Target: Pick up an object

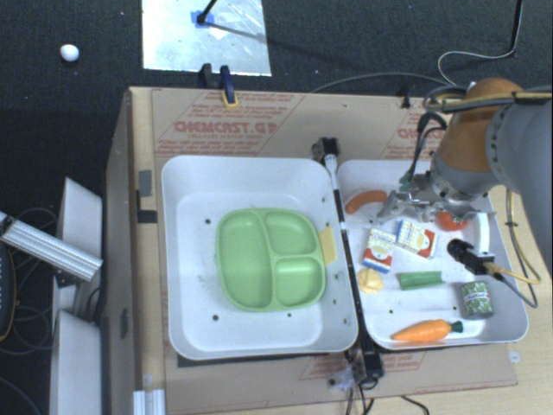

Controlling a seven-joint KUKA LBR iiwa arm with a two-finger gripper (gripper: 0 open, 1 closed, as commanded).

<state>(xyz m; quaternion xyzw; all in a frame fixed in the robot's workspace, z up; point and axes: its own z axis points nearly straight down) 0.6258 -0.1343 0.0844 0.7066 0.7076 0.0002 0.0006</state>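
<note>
My gripper [404, 202] hangs over the back of the right bin [510, 318], under the grey arm with the orange band [471, 137]. An orange-red sausage [365, 200] lies just left of it. A white and red carton [416, 237] sits just in front of it, with a second small carton [378, 249] to that one's left. A red round piece [449, 221] lies partly hidden beside the wrist. Nothing shows between the gripper and these things that I can make out.
The right bin also holds a yellow piece [370, 280], a green piece [420, 278], a carrot [426, 330] and a dark can [475, 298]. In the left bin [186, 223] lies a green divided plate [270, 259], with a yellow slab [328, 245] at its right wall.
</note>
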